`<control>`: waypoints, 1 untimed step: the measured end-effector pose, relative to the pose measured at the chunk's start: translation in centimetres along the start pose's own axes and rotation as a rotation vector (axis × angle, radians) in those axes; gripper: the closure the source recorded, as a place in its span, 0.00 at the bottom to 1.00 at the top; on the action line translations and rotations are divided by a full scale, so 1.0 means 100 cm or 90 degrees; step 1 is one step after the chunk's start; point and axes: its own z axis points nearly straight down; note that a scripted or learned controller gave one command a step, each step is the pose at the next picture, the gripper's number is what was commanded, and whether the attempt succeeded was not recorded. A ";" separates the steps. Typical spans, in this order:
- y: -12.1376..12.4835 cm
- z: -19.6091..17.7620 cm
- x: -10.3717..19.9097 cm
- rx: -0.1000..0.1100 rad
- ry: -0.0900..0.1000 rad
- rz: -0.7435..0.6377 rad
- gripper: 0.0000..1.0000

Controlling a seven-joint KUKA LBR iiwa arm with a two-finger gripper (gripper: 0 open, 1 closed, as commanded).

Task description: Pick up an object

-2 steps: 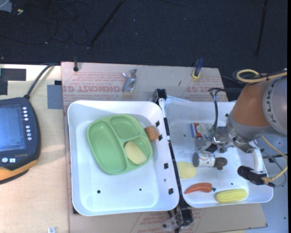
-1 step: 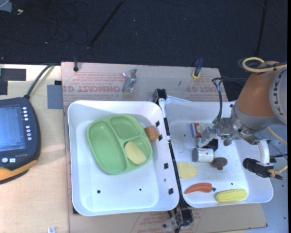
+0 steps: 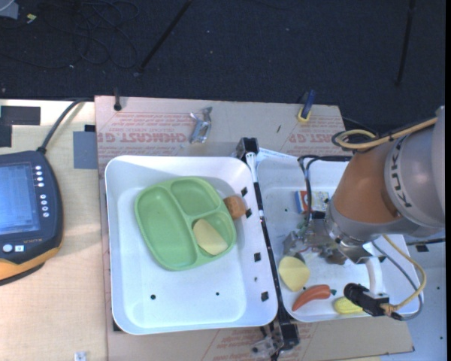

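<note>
Lower right of frame, in the right bin [image 3: 327,179]: a red pepper [image 3: 310,297] and a small yellow piece [image 3: 346,305] lie near the bottom wall, with a pale yellow round piece [image 3: 294,273] just above them. The gripper [image 3: 304,241] sits low in this bin, just above the round piece, near it but apparently not touching. Cannot tell whether it is open or closed; nothing seen in its hold. Mid-frame, in the left bin [image 3: 135,292]: a green divided plate [image 3: 169,224] carries a yellow slice [image 3: 210,237], with a brown lump [image 3: 234,207] at its right edge. Judged step: approach, pick not yet made. The next move calls for centring over the round piece, descending and closing squarely, clear of the pepper.
</note>
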 end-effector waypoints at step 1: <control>0.035 0.001 0.004 -0.005 -0.001 0.000 0.00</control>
